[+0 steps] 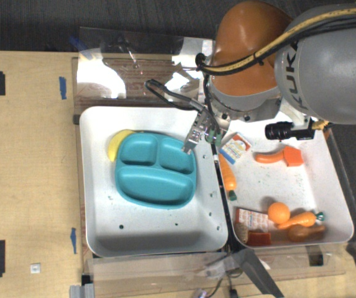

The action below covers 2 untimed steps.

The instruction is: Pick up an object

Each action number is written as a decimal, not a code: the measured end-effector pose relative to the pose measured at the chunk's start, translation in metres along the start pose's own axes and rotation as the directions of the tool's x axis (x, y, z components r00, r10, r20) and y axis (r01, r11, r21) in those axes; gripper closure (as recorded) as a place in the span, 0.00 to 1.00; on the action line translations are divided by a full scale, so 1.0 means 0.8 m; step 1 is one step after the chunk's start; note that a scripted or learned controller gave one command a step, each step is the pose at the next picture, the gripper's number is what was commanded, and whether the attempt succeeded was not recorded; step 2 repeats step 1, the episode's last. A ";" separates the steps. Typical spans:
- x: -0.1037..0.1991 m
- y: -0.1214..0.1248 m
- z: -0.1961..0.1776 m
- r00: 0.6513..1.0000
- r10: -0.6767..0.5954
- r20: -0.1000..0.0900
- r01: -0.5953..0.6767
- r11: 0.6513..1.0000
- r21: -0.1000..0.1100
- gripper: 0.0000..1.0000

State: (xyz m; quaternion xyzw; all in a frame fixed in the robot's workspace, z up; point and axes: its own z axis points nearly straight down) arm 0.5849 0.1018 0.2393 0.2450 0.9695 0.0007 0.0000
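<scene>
The big grey arm [327, 54] fills the upper right of the picture, with its orange band [249, 36] near the top middle; the gripper [196, 135] hangs low at the middle, over the right edge of the left bin [97, 228]; its tip is right at the upper right corner of the blue tray [156, 169]; I cannot tell how wide it is spread, and nothing shows in its grip.

The blue tray lies in the middle of the left bin and has three parts; a yellow thing [115, 143] peeks out from under its upper left side.

The right bin [333, 191] holds a carrot [228, 176] by its left wall, a small packet [235, 146] just above it, an orange toy [281, 156] at upper right, an orange ball [279, 213] and a red box [252, 222] near the bottom.

Both bins sit on the tan bench [25, 185].
</scene>
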 end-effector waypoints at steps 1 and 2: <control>0.051 0.093 0.069 0.992 0.125 -0.001 -0.125 0.992 0.003 1.00; 0.051 0.093 0.069 0.992 0.125 -0.001 -0.125 0.992 0.003 1.00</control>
